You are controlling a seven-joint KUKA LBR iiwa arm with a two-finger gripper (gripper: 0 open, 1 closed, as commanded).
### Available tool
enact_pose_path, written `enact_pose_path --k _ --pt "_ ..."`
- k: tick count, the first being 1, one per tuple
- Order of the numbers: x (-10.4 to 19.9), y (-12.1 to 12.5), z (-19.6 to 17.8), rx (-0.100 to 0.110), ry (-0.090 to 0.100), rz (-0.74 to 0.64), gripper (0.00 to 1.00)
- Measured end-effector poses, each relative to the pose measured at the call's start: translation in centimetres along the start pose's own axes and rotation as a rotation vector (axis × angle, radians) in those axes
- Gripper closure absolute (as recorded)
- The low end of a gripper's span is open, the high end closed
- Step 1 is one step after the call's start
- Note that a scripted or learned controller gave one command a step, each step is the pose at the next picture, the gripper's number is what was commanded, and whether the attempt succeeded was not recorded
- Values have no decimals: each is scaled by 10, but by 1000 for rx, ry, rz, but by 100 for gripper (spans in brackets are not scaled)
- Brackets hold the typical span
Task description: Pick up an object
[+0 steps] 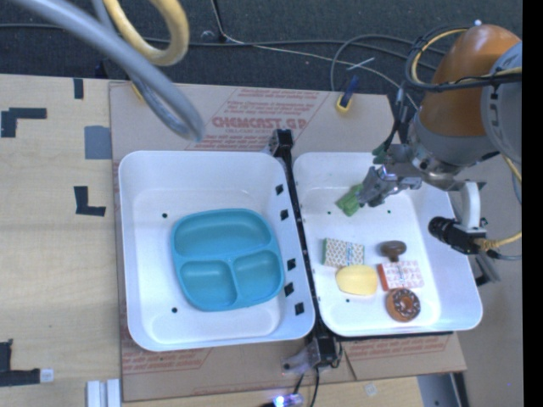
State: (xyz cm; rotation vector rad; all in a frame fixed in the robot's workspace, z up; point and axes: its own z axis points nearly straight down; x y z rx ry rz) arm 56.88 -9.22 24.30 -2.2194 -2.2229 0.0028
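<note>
A green object (pixel 349 202) is seen gripped between the fingers of the gripper (pixel 363 195) over the upper part of the right bin (pixel 441 312), above a patterned packet (pixel 343 251), yellow block (pixel 357 281), brown piece (pixel 392 249) and donut (pixel 403 304).

Two white bins (pixel 136 253), one blue divided plate (pixel 227 258), and six small items (green (pixel 349 202), patterned (pixel 343 251), brown (pixel 393 248), yellow (pixel 357 280), red-checked (pixel 400 273), doughnut (pixel 403 304))
</note>
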Motion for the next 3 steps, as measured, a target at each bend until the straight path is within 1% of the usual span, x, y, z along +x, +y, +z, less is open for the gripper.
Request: enact_pose_path --k 1,2,3 --pt "60 -3 5 0 1 -4 100" --pt "111 -17 -1 0 2 -3 100" --pt "167 -31 13 1 0 -3 100"
